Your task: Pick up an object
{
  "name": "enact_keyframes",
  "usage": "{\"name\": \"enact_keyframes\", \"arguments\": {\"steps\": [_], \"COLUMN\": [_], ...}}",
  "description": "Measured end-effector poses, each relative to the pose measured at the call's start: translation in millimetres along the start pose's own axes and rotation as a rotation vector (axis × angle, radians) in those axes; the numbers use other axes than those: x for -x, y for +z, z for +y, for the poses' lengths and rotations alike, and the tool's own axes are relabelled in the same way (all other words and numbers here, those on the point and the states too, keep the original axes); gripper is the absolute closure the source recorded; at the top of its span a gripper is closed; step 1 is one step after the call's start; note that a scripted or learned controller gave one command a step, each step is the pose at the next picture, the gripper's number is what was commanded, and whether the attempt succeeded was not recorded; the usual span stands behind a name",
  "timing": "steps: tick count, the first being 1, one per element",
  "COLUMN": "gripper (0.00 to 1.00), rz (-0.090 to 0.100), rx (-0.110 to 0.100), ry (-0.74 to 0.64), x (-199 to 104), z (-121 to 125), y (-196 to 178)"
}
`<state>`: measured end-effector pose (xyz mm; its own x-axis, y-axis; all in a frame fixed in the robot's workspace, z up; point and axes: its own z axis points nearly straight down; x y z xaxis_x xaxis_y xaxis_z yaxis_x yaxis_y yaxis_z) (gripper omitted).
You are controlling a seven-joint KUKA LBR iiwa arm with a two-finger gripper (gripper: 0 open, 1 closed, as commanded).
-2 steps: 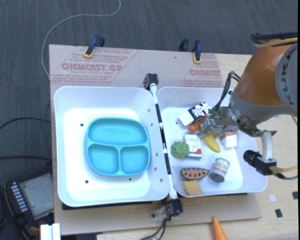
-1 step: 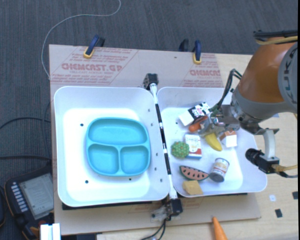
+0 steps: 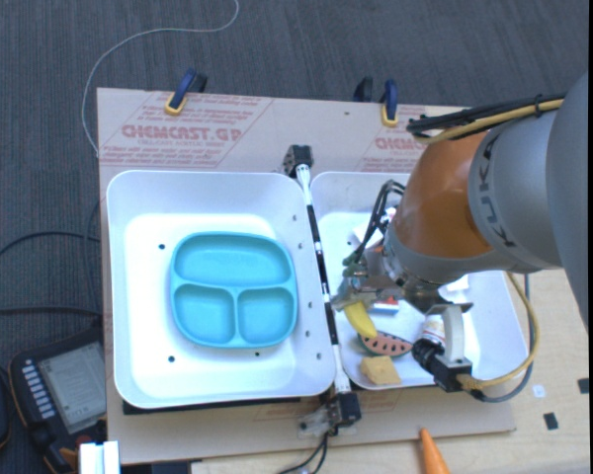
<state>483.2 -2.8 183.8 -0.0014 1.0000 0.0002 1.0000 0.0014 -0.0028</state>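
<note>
Camera view: banana [image 3: 362, 319] just beside the pincer [image 3: 364, 286], grip perhaps hidden, impossible to tell.

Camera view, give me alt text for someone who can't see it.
A grey and orange robot arm reaches over the right white bin, above a banana and a tan sponge-like block. The left white bin holds a blue divided plate.

Fixed overhead camera, slanted down, both bins [image 3: 119, 265] in frame
</note>
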Motion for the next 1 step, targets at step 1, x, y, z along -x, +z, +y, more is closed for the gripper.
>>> {"name": "enact_keyframes", "arguments": {"steps": [1], "gripper": [1.0], "rz": [-0.001], "rx": [0.001], "ry": [0.001], "x": [0.6], "z": [0.8], "y": [-9.8]}}
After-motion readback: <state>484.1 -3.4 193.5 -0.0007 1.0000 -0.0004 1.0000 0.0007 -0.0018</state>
